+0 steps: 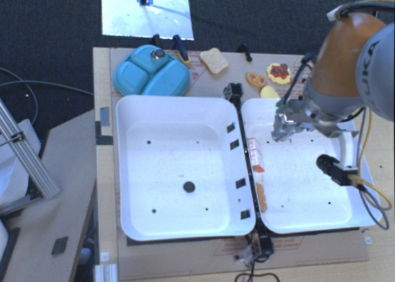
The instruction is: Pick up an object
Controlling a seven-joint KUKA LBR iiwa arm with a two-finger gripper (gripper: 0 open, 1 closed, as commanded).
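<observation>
Hovering over the upper left part of the right bin point(345, 216): claw point(282, 131), on a grey arm point(345, 58) with an orange band, reaching in from the right. How far the claw is open cannot be told; nothing shows between its parts.

Right bin, along its left wall: red-and-white packet point(254, 154), orange stick point(261, 196) below it.

Left bin point(139, 111): dark disc point(189, 186) near the middle of the floor.

Desk point(105, 170), behind the bins: blue lidded tray point(152, 71), toast point(214, 60), pretzel point(255, 79), small tart point(279, 73), yellow piece point(269, 92) touching the right bin's rim.
</observation>
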